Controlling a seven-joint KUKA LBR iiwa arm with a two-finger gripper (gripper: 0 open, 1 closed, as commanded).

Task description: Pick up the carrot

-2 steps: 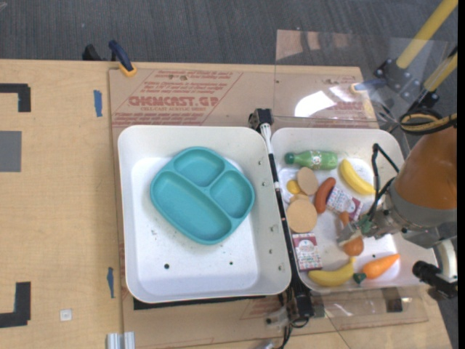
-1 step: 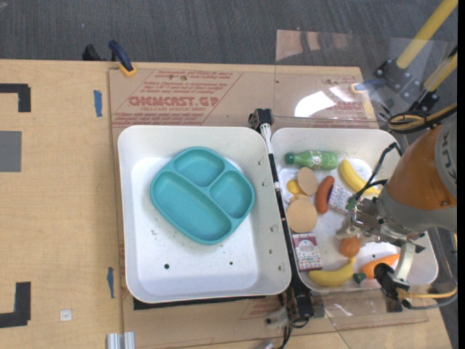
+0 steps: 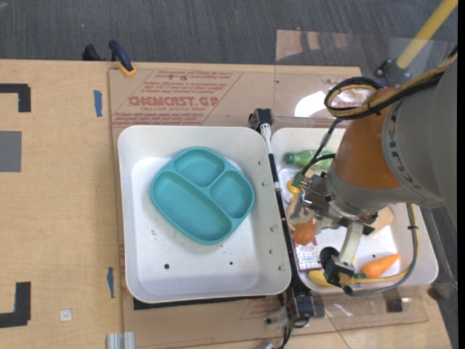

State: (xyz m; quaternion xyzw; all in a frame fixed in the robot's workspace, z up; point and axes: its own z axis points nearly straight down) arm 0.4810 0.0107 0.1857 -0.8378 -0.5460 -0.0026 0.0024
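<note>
Two white bins are seen side by side on the bench (image 3: pixel 58 217). One teal divided plate (image 3: pixel 203 193) with three compartments is laid in the left bin (image 3: pixel 145 267). One carrot (image 3: pixel 381 266) is found in the right bin (image 3: pixel 429 264), lying flat at its near right corner, well apart from the plate. One yellow item (image 3: pixel 317 277) is seen just left of the carrot, at the same bin's near edge. One green item (image 3: pixel 298 158) is placed at the bin's far side, and one orange-red item (image 3: pixel 304 232) is seen between the green and the yellow ones. The grey arm with one orange band (image 3: pixel 363 158) is hung over the right bin, left of and above the carrot. The tool (image 3: pixel 309 198) is partly hidden by the wrist; whether it is open or closed cannot be told. Nothing is seen gripped. The carrot is not touched.
</note>
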